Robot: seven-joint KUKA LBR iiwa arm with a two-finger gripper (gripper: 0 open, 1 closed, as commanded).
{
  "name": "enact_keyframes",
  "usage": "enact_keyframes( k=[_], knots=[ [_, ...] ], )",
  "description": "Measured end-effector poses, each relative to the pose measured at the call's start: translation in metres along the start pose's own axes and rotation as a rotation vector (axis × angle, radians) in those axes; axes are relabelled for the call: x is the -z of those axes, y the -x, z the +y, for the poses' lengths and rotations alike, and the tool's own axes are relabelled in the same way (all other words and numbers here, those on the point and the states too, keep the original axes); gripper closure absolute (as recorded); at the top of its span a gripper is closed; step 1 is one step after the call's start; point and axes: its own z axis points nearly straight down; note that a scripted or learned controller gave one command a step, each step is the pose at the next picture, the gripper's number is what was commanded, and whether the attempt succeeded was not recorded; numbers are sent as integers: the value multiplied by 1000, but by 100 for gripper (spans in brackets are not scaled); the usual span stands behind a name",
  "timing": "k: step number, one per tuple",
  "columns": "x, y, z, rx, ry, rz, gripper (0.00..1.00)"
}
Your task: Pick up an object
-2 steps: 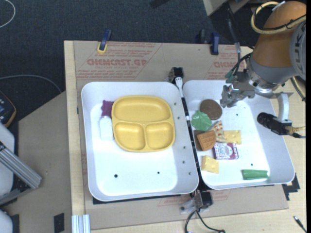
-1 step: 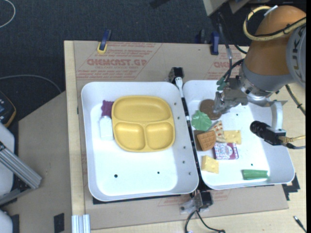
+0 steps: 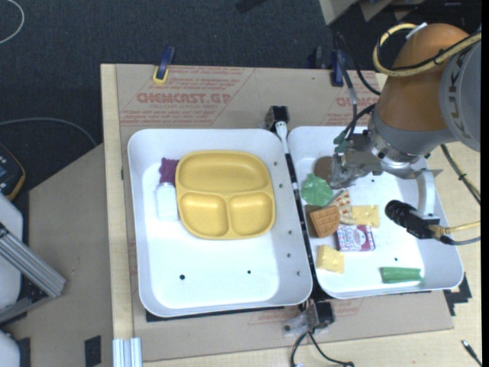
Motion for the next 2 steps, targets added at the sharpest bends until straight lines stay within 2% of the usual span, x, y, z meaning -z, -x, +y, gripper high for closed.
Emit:
enact_keyframes(
  k=[2],
  knots=[
    [2, 1, -3, 0, 3, -1, 100]
  ],
)
